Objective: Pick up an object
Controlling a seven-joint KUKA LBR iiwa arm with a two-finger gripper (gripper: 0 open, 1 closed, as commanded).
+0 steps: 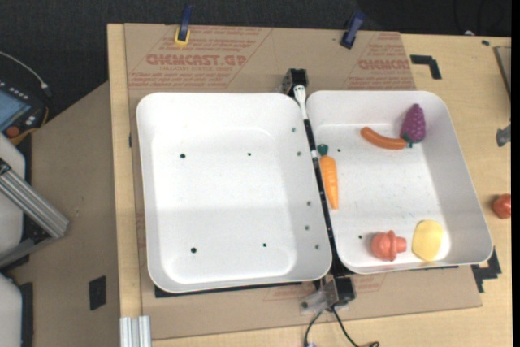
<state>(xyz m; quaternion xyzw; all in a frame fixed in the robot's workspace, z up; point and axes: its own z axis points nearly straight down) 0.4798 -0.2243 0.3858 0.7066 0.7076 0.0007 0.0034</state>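
Note:
The right bin (455, 175) holds several toy foods. An orange carrot (328, 180) with a green top lies along the bin's left wall. A purple bunch of grapes (413, 123) sits at the back right, touching the end of an orange-red sausage (382, 139). At the front lie a red, knobby fruit (387, 245) and a yellow lemon (428, 240), side by side.
The left bin (219, 183) sits beside the right one on a brown board (244, 53). Two blue clamps (184, 24) (353, 29) grip the board's back edge. A small orange object (502, 206) lies on the bench to the right of the bins.

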